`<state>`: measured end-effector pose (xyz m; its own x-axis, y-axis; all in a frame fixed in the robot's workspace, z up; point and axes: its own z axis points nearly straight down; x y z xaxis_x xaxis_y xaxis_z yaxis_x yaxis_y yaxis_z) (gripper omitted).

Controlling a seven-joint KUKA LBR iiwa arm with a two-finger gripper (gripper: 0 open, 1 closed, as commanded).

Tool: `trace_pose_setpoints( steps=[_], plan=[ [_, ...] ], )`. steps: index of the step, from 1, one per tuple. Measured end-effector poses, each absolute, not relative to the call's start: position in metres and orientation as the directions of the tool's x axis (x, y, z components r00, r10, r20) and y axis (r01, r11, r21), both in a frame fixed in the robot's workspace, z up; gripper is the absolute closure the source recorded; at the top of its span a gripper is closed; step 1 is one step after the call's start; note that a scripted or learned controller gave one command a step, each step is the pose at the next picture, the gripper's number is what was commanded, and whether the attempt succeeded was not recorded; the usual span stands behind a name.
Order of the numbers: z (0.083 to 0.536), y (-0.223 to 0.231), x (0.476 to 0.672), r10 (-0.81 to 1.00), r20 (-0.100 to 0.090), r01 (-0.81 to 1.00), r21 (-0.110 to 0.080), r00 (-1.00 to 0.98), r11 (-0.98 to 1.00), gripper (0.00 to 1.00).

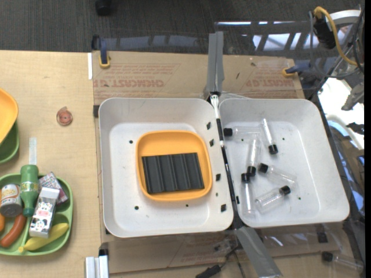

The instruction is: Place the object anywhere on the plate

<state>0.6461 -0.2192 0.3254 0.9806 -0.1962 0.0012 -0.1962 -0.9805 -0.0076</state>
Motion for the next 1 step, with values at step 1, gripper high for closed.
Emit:
trace_pose_setpoints(
  steps=[1],
  plan=[
    [0.3265,-0.219,0.644,-0.196,0.002,-0.196,-0.007,0.981,-0.981,0.0]
  ],
)
